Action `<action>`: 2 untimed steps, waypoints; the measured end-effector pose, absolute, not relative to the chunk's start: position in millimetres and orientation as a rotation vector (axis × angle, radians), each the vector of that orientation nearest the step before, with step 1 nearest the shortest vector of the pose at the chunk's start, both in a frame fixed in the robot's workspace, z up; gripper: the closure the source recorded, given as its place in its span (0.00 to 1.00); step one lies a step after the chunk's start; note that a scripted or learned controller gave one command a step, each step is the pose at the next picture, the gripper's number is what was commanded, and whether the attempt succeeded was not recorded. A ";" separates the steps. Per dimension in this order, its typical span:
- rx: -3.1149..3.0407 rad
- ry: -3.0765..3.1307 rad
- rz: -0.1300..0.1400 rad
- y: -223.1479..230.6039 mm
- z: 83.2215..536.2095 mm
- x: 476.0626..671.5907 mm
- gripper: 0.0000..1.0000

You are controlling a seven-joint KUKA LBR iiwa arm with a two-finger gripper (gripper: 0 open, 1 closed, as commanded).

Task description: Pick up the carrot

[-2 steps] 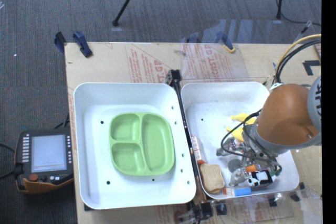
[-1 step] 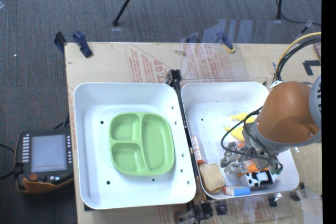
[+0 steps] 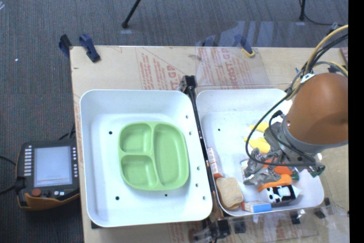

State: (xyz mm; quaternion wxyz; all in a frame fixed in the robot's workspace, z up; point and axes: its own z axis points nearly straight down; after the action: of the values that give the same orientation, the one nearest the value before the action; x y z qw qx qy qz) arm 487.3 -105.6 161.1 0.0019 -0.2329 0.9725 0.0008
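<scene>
Carrot (image 3: 273, 180), orange and slim, lies in the right bin's lower right part, directly under the arm's wrist and partly hidden by it; whether the fingers close on it cannot be told, since the wrist covers them. Largest in the scene is the tabletop (image 3: 148, 68), a pale board with red print, carrying two white bins side by side. At 9 o'clock sits the left bin (image 3: 96, 122), holding a green plate (image 3: 154, 155) with three compartments, near its middle. At 3 o'clock sits the right bin (image 3: 227, 102), touching the left one along a dark seam. From 3 o'clock the arm (image 3: 318, 108) reaches over the right bin, its orange band rounded and broad, cables looping above it. The gripper (image 3: 267, 171) hangs low over the clutter near 5 o'clock of that bin. Yellow pieces (image 3: 257, 136) lie just beside the wrist at 10 o'clock of it. A tan bread piece (image 3: 230, 192) rests at the bin's 7 o'clock corner. A black-and-white toy (image 3: 281, 194) lies just below the carrot. Off the tabletop at 8 o'clock rests a pendant (image 3: 48, 171) with a pale screen.
</scene>
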 end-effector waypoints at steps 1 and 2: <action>-0.850 3.022 0.003 -115.0 164.9 510.2 1.00; -0.605 3.079 0.002 -170.7 173.5 541.4 1.00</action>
State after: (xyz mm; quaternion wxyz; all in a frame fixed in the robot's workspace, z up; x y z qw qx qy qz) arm 541.4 -170.7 173.5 0.0017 -0.1927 0.9813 0.0007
